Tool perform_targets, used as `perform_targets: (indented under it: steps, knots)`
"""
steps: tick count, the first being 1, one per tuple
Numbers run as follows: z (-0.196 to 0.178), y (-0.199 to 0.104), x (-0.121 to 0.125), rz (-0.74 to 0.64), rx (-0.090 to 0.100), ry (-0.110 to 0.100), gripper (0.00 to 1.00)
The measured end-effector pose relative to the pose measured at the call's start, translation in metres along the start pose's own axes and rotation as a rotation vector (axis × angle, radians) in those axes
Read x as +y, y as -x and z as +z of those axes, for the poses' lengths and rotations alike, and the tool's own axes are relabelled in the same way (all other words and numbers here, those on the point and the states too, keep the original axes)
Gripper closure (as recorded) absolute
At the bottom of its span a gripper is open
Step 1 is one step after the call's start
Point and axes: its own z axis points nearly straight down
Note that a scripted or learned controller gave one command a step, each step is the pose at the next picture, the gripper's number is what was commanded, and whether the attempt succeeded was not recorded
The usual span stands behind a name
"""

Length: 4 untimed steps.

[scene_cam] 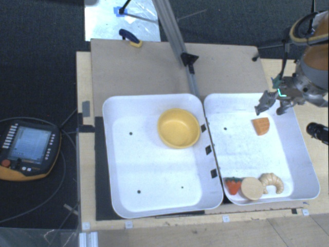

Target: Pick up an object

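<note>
Overhead, tool spread open, nothing between fingers — hangs just above orange wedge in right bin; no legible writing.

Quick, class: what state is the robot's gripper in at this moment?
Gripper: open, holding nothing, above the right bin near the orange piece.
</note>
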Motion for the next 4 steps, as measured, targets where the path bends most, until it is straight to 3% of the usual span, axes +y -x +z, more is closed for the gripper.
perform_targets:
  steps: [1, 4]
  knots:
    - [0.0, 0.0, 0.0, 0.0, 0.0, 0.0, 0.0]
    - [0.132, 0.011, 0.006, 0.0, 0.0, -0.003, 0.0]
